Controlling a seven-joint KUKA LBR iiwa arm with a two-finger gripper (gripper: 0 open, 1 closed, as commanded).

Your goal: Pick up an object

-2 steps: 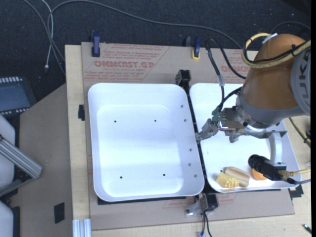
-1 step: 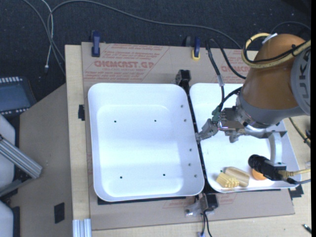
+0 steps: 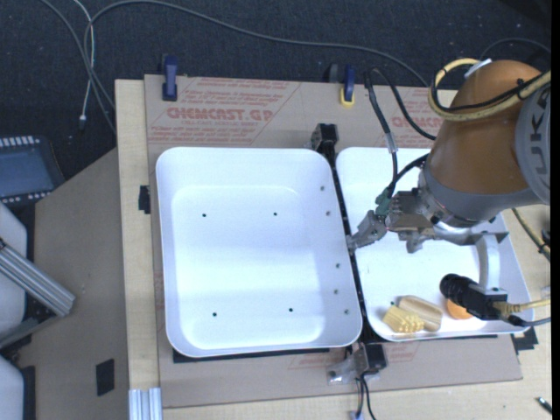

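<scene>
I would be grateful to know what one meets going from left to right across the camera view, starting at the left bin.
left bin → gripper → yellow ridged item → orange item

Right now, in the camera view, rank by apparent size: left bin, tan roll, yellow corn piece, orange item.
1. left bin
2. tan roll and yellow corn piece: look alike, unranked
3. orange item: smallest showing, but partly hidden

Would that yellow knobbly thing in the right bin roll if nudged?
Probably a little: the yellow knobbly thing looks rounded and elongated. It lies by the right bin's near wall, which would likely stop it. Its bumps may aid grip.
</scene>
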